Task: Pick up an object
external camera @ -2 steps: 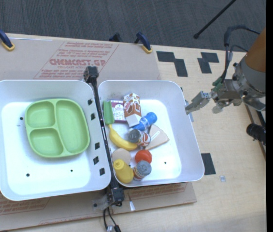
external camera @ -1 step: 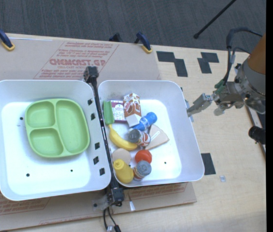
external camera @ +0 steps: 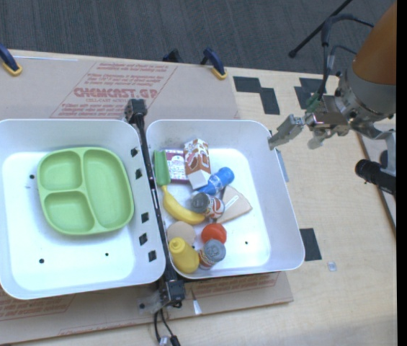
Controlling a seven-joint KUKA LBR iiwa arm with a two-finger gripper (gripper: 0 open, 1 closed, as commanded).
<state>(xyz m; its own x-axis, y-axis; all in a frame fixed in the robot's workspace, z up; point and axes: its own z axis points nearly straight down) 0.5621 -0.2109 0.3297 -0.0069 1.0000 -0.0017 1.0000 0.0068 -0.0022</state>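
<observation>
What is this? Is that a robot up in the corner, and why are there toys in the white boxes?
Yes, it is a robot arm, grey and orange, reaching in from the right. One camera looks down from above the bench. At the arm's tip is its end effector, which works like a hand; it hangs just past the right bin's corner and holds nothing. The left bin holds a green divided plate. The right bin holds a pile of play food: a banana, a little carton, a blue bottle, a yellow bottle and more. The robot's job is to pick one up.
</observation>
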